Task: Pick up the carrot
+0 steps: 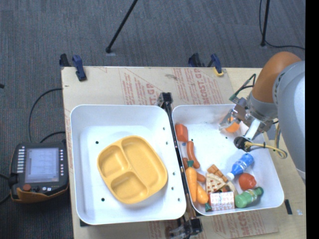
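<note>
Gripper [238, 125] hovering at right bin's [271, 168] far side, jaw state impossible to tell; carrot [191, 182] lying well below-left of it, long axis near-to-far.

Grey arm [299, 108], orange band above wrist, metal pincer [242, 125] head, yellow-black cables trailing.

tray [131, 169] in left bin [84, 128], carrot [191, 182] in right bin [209, 114]
</note>
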{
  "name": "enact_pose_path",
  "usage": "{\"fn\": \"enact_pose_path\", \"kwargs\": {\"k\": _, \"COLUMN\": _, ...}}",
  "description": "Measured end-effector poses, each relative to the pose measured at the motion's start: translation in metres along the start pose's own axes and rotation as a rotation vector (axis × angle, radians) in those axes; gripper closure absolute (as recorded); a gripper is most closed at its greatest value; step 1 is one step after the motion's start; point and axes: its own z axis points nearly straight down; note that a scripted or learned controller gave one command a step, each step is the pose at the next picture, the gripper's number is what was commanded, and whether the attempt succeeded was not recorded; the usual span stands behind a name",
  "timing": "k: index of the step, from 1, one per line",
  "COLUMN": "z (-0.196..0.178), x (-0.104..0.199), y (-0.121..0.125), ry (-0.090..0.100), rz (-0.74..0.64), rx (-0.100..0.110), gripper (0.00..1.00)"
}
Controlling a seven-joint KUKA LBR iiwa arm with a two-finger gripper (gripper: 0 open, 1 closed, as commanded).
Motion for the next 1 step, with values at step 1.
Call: {"fn": "enact_pose_path", "kwargs": {"k": 1, "z": -0.0105, "x": 0.0004, "y": 0.0001, "ry": 0.0, "rz": -0.003, "rx": 0.001, "gripper": 1.0}}
